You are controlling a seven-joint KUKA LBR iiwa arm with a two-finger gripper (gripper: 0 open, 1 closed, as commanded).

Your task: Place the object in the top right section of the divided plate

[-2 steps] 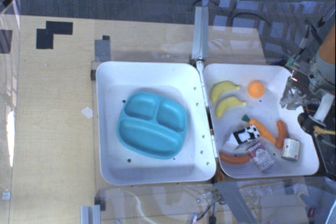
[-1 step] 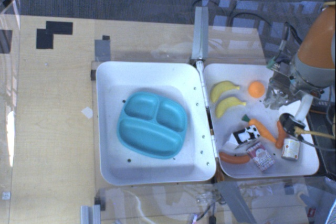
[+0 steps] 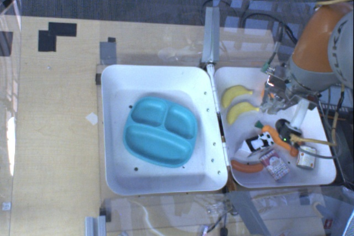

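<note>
Bins: two shallow white bins sit side by side on the pale wooden surface [image 3: 55,119]. The left bin [image 3: 110,174] holds a blue divided plate [image 3: 161,131], which lies roughly centred with two smaller sections toward the far side and one long section toward the near side; its top right section [image 3: 181,120] carries nothing. The right bin [image 3: 326,174] holds the loose items: two yellow banana-shaped pieces [image 3: 238,103] near its far left corner, an orange carrot-like piece [image 3: 245,166] along the near edge, a black-and-white item [image 3: 259,142] just beyond it, a small reddish packet [image 3: 275,166] near the middle front, and a small box-like item [image 3: 306,158] to the right. Several of these are partly overlapped and hard to identify with certainty. The grey arm with its orange band [image 3: 315,41] reaches over the right bin from the right. The tool [image 3: 275,98] hangs above the far part of that bin, just right of the banana-shaped pieces; whether it is open or closed cannot be told, and no item is visibly between its fingers.
</note>
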